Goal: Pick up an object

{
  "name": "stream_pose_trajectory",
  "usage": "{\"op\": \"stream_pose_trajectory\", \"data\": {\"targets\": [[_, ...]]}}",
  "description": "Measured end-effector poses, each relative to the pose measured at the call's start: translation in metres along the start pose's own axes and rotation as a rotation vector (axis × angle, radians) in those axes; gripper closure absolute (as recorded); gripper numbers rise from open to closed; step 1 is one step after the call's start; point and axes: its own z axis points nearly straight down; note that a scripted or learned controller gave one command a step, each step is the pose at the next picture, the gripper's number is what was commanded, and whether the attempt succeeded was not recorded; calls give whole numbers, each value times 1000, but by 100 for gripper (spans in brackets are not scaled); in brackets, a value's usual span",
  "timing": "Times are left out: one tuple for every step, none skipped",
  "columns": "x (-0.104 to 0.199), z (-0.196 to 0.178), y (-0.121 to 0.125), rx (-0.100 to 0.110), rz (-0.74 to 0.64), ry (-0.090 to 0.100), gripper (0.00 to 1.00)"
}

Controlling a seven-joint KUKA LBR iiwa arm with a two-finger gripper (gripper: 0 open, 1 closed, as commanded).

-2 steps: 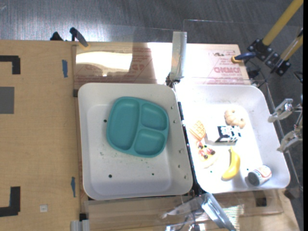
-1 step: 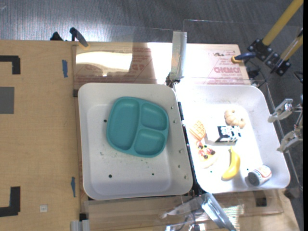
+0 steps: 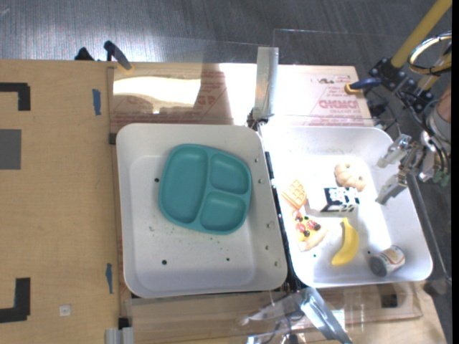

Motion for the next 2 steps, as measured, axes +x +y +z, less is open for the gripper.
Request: {"op": "stream_pose_trajectory", "data": {"targets": [[59,-60,-20,1,-62,-7,0],[60,-57,-19,0,-64,-1,0]]}}
